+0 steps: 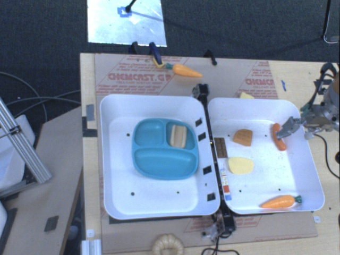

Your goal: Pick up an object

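My gripper reaches in from the right, low over the right edge of the right bin. Just left of it an orange-red sausage lies against the bin's right wall, very close to the gripper's tip. Also in the right bin are a brown bread-like piece, a pale yellow oval piece and a toy carrot at the front right. I see nothing held in the gripper.
The left bin holds a blue divided plate with a tan slice in its upper right compartment. A second carrot lies on the board behind the bins. A small yellow piece sits at the right bin's far rim.
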{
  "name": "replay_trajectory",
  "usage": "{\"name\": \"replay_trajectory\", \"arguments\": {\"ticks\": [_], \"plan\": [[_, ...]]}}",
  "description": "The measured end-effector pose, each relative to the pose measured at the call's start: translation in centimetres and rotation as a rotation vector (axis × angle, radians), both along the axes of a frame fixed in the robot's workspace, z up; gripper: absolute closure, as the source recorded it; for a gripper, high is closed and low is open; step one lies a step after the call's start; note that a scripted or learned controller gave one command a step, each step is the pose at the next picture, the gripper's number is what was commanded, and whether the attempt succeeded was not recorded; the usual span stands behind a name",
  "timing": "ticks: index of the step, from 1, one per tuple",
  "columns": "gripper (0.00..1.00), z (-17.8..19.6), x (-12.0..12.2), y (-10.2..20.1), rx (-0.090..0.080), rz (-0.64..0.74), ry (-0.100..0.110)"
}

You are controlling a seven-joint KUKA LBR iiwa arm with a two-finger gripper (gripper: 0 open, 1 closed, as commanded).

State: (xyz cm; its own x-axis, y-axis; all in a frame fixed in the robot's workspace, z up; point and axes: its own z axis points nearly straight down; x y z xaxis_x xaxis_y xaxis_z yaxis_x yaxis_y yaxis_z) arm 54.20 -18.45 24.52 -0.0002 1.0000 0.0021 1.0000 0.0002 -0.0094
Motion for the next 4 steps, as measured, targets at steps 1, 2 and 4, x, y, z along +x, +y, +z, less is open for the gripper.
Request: {"name": "replay_trajectory", "arguments": {"ticks": [1, 2, 4], "plan": [[0.00, 0.6, 0.2, 0.0, -0.003, 0.003, -0.011], [0.00, -5.6, -0.2, 0.2, -0.001, 0.001, -0.006], [0.00, -14.3, -0.3, 0.3, -0.001, 0.002, -0.007]]}}
